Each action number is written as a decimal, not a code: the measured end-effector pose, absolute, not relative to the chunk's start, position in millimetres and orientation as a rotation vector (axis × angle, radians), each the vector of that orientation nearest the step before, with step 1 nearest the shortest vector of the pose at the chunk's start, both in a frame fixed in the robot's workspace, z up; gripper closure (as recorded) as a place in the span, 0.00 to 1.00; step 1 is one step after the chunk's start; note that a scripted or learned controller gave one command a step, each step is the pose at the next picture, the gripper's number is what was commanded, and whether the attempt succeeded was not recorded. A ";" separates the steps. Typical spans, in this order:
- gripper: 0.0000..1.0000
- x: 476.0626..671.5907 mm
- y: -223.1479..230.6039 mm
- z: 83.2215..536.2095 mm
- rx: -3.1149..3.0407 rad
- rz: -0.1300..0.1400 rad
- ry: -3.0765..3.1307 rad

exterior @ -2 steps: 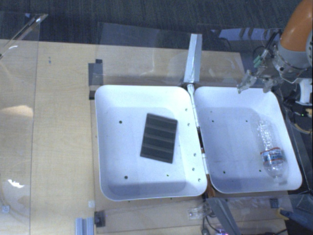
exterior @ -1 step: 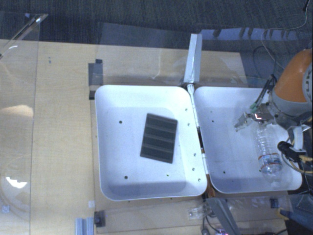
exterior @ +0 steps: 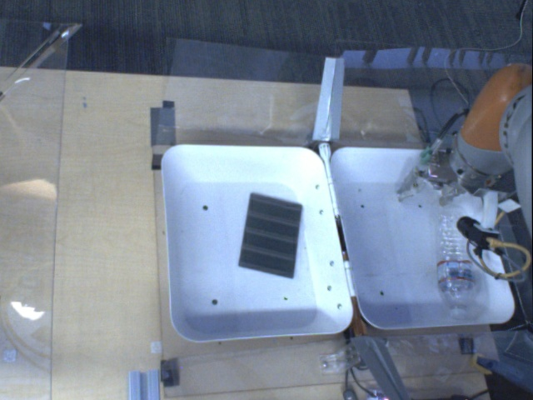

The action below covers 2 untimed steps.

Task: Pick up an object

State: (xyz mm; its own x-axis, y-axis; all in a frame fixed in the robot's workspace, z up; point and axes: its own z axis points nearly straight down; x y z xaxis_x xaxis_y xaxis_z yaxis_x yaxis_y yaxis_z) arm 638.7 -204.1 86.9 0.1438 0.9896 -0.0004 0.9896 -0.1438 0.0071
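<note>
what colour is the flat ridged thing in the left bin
Dark grey, nearly black, with lengthwise ridges: the ridged pad, seen in the camera view.

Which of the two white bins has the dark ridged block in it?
The left bin, the one farther from the arm. The dark ridged block lies flat near its middle. The right bin holds a clear plastic bottle instead.

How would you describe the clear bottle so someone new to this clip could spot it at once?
Start at the right bin, the one nearest the arm. Along its right side, toward the lower corner, lies a clear plastic bottle, below the hand. It is see-through and hard to make out against the white floor, unlike the dark ribbed rectangular block in the left bin.
</note>
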 end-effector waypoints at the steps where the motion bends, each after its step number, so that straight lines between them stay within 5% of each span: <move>1: 0.00 573.4 -190.7 127.6 2.223 0.006 2.213; 2: 0.00 507.6 -189.0 89.5 2.179 0.011 2.248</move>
State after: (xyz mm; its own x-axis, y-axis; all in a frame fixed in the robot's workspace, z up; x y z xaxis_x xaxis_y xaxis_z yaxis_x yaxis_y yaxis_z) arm 507.6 -189.0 89.5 -0.0313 0.9995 -0.0028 0.9994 0.0314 0.0128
